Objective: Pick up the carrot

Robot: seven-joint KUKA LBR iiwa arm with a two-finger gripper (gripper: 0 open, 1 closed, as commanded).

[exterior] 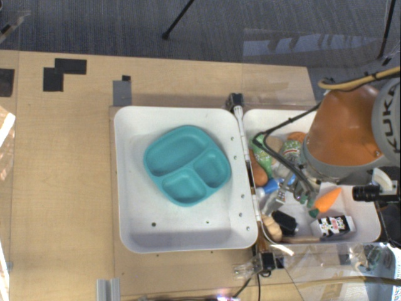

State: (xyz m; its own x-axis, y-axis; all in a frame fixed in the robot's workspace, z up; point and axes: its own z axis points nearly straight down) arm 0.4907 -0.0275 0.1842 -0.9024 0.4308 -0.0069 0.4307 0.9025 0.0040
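The carrot (328,199) is a short orange piece lying in the right bin (369,232), near its front right, partly under the arm's wrist. The gripper (296,190) hangs low over the middle of that bin, just left of the carrot and among the clutter. The arm's large orange wrist band (344,130) covers much of the bin behind it. Nothing can be made out between the fingers.
The left bin (135,231) holds a teal divided plate (187,164). Around the gripper in the right bin lie a green item (263,161), a brown-orange piece (259,176), a labelled can (291,148), a black object (285,221), a black-and-white bottle (333,226) and a wooden spoon (273,231).
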